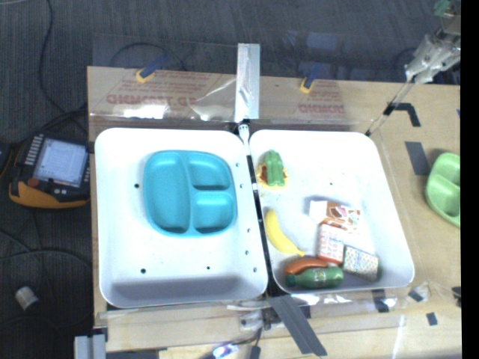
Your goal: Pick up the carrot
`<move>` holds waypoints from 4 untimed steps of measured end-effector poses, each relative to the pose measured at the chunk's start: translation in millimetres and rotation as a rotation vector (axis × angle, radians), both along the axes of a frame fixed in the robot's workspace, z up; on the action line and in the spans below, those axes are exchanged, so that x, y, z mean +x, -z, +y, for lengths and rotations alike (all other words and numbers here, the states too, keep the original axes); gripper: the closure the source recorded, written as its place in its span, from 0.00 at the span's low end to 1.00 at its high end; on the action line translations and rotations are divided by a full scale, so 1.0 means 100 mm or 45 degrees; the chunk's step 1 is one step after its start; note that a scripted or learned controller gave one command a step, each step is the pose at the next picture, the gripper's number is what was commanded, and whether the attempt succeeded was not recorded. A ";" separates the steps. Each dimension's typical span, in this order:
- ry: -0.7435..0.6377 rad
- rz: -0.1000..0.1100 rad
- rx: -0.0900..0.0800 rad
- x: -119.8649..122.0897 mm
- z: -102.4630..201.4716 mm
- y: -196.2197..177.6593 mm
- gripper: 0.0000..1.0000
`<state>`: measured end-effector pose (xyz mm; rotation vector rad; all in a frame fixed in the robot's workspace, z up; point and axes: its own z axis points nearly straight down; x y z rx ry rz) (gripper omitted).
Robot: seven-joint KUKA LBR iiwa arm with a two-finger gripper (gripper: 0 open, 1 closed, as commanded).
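Pincer (441, 32) over bench's (397, 193) far right corner, grip unclear; dark carpet (90, 13) surrounds

slim orange-red toy carrot (304, 263) lying flat, roughly horizontal, near front edge of right white bin (389, 200), touching the dark green vegetable (316, 277) just in front

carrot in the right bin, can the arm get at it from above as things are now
Probably, but it's tight. The carrot lies open from above in the right bin, yet a green vegetable touches it on the near side and the banana lies close.
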<state>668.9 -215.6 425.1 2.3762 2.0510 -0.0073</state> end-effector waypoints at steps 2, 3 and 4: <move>-0.005 0.007 -0.013 0.02 0.03 -0.18 1.00; 0.071 0.000 0.004 -0.34 0.27 0.16 1.00; 0.220 0.001 0.004 -0.03 -0.02 -0.08 1.00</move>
